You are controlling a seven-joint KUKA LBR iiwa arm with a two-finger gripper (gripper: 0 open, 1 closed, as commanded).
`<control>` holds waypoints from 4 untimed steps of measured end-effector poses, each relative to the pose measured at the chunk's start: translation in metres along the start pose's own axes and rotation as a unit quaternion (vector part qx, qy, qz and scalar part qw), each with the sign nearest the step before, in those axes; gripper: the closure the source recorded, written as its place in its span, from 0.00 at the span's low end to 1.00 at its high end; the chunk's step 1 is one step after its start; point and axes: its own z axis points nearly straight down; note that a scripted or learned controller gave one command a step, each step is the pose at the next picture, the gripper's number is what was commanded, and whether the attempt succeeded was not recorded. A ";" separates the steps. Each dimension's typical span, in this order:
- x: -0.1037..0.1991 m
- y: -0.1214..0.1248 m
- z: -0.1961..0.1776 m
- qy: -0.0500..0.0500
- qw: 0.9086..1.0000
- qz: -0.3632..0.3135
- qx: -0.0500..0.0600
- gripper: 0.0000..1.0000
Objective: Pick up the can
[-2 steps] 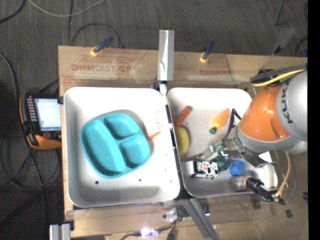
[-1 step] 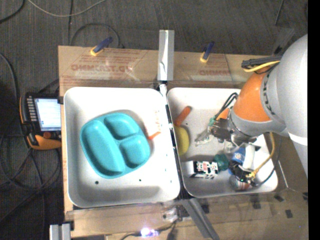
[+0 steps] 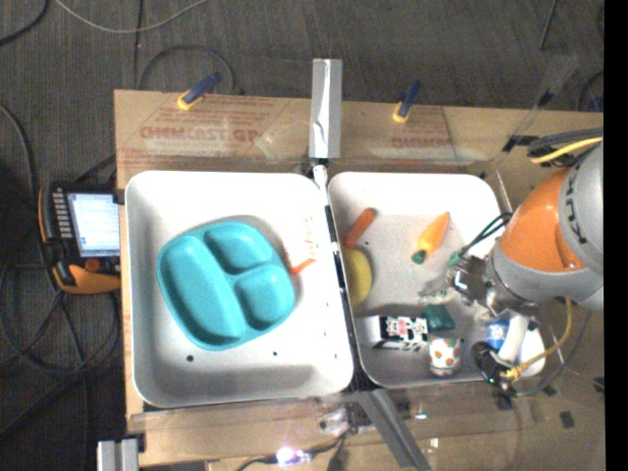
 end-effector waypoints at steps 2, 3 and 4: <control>0.051 -0.036 -0.079 -0.005 0.987 -0.159 0.011 0.00; 0.065 -0.002 -0.002 -0.005 0.993 -0.120 0.009 0.00; 0.039 0.013 0.002 -0.003 0.997 0.076 0.003 0.00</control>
